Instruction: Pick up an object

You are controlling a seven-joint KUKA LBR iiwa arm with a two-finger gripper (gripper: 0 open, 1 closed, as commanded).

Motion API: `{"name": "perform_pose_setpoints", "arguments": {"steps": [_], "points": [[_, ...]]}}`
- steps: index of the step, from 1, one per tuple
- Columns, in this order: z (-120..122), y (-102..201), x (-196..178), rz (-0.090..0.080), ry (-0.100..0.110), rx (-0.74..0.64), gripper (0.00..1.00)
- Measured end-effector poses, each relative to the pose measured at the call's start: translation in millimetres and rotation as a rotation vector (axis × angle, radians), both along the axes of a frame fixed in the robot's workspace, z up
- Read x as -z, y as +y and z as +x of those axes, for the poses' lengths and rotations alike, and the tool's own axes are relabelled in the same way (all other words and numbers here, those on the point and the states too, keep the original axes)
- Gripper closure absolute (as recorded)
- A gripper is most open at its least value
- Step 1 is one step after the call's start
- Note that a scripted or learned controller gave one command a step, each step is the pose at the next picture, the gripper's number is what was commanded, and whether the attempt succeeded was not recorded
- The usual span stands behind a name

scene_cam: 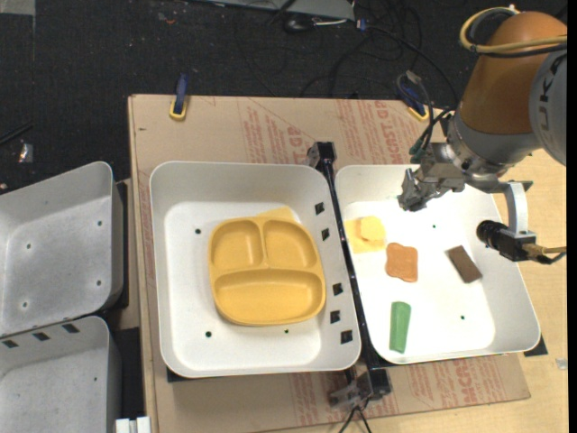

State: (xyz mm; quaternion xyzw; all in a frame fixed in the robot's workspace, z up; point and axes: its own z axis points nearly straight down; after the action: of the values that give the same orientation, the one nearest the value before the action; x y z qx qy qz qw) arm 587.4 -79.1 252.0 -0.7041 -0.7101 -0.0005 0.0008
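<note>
Cardboard (243, 120) is lying under both bins, spreading out well past the gripper (416, 195) on every side. The arm (505, 88) is reaching in from behind and to the right of the gripper, its orange band sitting just above the wrist. The gripper is hanging over the far left part of the right bin (514, 318). Nothing is showing in its grasp, and whether it is spread or pressed together cannot be told from this angle.

The left bin (171, 242) is sitting to the gripper's left, across the black divider, and is holding a yellow tray (267, 273) well apart from the gripper.

Four small objects are lying in the right bin, all nearer the camera than the gripper. The green stick (399, 326) is lying farthest from it, near the front wall. The orange piece (402, 262) is resting between the stick and the gripper. The yellow block (368, 234) is sitting closest, just below and left of the gripper. The brown block (463, 263) is lying below and to its right.
</note>
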Motion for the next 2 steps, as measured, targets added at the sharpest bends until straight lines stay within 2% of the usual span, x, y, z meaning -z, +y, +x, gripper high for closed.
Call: {"name": "perform_pose_setpoints", "arguments": {"steps": [2], "points": [[-23,115,-8,0.0,0.001,0.0,1.0]]}}
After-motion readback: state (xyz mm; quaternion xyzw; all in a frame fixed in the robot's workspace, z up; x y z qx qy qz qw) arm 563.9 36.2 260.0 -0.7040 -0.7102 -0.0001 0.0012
